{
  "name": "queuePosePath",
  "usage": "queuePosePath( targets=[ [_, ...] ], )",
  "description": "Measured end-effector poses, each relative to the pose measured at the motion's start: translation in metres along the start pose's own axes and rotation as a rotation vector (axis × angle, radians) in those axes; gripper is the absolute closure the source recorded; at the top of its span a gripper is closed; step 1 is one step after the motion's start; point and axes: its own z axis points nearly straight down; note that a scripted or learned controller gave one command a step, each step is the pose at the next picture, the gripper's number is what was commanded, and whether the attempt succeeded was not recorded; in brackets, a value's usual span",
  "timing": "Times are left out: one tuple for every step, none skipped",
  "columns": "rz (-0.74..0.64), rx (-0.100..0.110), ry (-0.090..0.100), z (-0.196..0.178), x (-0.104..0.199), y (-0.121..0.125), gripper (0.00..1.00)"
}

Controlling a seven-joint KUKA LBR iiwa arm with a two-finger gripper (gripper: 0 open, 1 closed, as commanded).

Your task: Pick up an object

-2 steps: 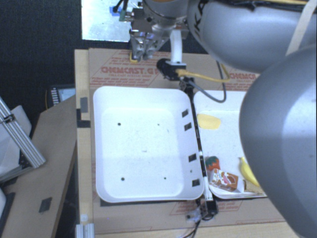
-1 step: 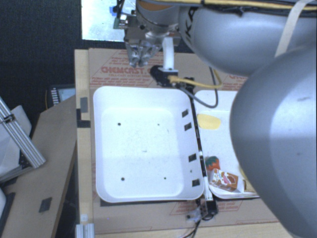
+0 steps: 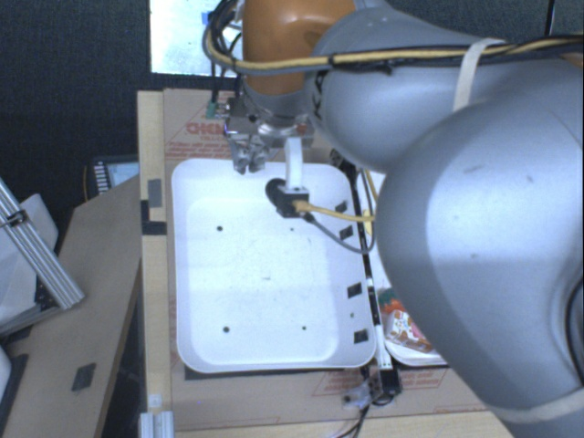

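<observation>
The gripper (image 3: pixel 247 164) hangs at the far rim of the left bin (image 3: pixel 196 272), towards the desk's far edge. Its metal tips are bunched in shadow there, and I cannot tell whether they are spread or pressed together; nothing shows between them. Just beside it a white bracket (image 3: pixel 294 164) drops to a black fitting (image 3: pixel 281 197), from which a yellow cable (image 3: pixel 333 215) trails to the right, probably wiring rather than a thing to be picked.

Above, the orange band (image 3: pixel 287 26) and the big grey arm (image 3: pixel 474 217) cover most of the right bin. The one likely target is a red and orange object (image 3: pixel 406 328) lying in the visible sliver of the right bin (image 3: pixel 420 358), near the desk's near right corner and well apart from the gripper. So placed, the gripper seems poised over bare white floor marked with a few dark specks, and a grasp here would likely close on nothing.

The desk (image 3: pixel 155 245) is tan board with red print by its far edge. An aluminium rail (image 3: pixel 36 254) leans at the left, and the wall behind is dark with one bright panel (image 3: pixel 182 26).
</observation>
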Motion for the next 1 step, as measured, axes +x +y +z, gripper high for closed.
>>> queuePosePath(
  targets=[
    [-0.007, -0.005, 0.004, 0.0085, 0.0141, -0.0676, 1.0]
  ],
)
